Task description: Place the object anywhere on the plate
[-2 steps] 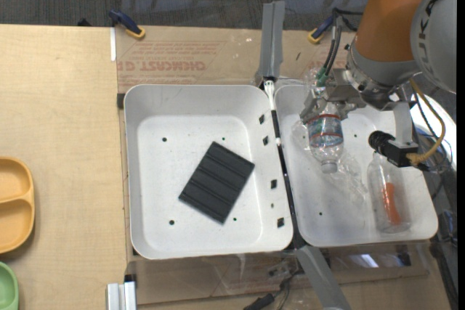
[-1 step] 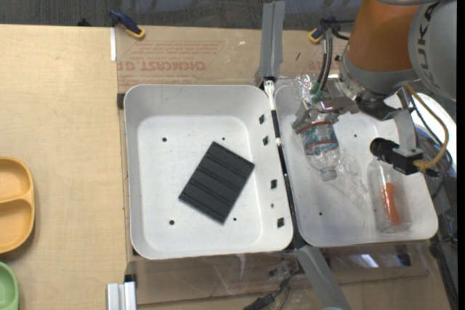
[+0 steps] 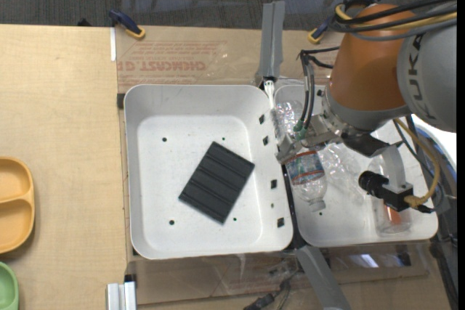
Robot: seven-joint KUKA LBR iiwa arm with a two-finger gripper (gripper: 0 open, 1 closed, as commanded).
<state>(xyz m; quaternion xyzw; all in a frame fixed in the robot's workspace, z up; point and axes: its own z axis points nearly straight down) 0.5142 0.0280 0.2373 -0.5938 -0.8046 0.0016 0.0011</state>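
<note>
Pickup stage: gripper [image 3: 299,145], grip state indiscernible, sits over the plastic bottle [image 3: 306,174]; you next secure it for the plate [image 3: 216,181].

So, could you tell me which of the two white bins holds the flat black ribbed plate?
The left bin: the black plate lies tilted on its floor. The right bin, under the arm, holds crumpled clear plastic bottles.

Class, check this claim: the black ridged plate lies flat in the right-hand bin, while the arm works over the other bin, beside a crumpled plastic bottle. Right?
Wrong bin. The camera view shows the black ridged plate lying flat in the left-hand bin; the arm works over the right-hand bin, beside the crumpled plastic bottle.
</note>
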